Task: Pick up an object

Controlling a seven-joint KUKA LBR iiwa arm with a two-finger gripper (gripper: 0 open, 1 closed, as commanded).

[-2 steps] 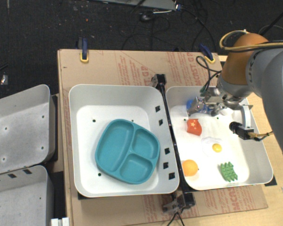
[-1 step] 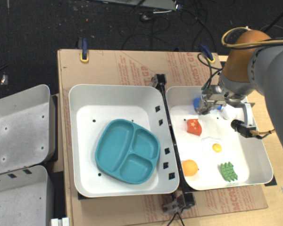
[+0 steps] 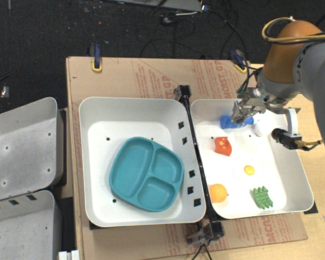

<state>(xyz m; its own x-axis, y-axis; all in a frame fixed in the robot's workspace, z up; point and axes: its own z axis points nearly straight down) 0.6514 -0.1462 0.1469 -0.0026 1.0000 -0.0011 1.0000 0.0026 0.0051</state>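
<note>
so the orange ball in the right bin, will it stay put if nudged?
Probably not: the orange ball looks round and smooth, so it would likely roll. It sits near the right bin's left wall, which may stop it. Looks small, likely light.

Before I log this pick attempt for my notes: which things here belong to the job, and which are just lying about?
In the job:
pincer
blue block, right under the pincer

Lying about:
red block
small yellow piece
orange ball
green toy
teal divided plate, in the left bin
</note>
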